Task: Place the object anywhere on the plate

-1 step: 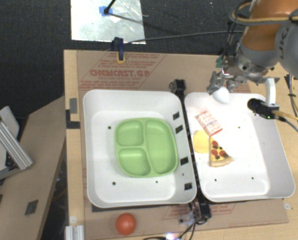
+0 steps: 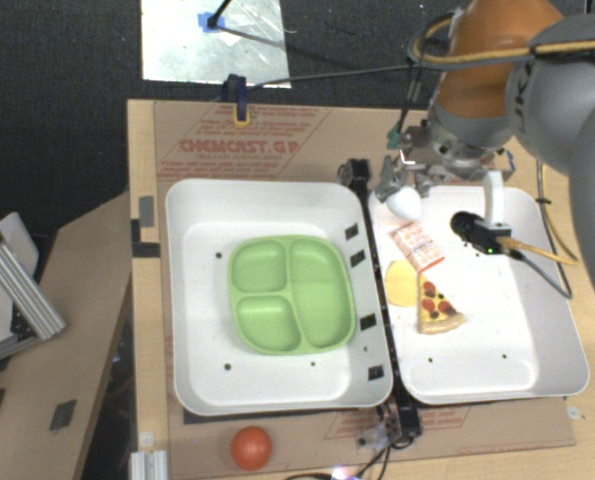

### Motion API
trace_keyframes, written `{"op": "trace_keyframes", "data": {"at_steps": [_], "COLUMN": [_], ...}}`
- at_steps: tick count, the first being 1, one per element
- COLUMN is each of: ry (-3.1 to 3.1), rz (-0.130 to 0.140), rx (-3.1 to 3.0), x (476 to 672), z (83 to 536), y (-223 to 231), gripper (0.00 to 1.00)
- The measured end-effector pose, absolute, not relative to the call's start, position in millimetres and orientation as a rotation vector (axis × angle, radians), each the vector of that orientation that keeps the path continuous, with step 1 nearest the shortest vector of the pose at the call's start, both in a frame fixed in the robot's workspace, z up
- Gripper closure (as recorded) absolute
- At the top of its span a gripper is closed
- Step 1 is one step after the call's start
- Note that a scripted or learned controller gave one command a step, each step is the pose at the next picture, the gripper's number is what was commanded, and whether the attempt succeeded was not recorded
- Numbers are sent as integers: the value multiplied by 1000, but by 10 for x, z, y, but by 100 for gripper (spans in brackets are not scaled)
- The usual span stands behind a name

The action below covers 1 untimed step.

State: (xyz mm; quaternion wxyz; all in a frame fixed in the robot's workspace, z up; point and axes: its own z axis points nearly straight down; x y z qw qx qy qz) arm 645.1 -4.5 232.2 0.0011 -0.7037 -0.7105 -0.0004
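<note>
A green plate (image 2: 292, 293) with three compartments lies in the middle of the left bin (image 2: 197, 368). My gripper (image 2: 403, 184) hangs over the far left corner of the right bin (image 2: 537, 368). Directly under its tip is a white egg-shaped object (image 2: 406, 205), touching or nearly touching it; I cannot tell whether it is gripped. A red and white packet (image 2: 417, 245), a yellow disc (image 2: 401, 284) and a pizza slice (image 2: 438, 307) lie in the right bin's left half, nearer the front than the gripper.
The divider between the bins (image 2: 375, 288) runs between the plate and the gripper. An orange ball (image 2: 250, 448) rests on the bench in front of the left bin. A blue clamp (image 2: 237, 96) stands at the board's far edge.
</note>
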Motion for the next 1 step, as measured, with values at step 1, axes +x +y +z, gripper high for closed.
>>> {"op": "trace_keyframes", "data": {"at_steps": [1], "ry": [-2231], "rz": [-2], "rx": [-2211], "x": [6362], "z": [2388], "y": [510], "gripper": [100]}}
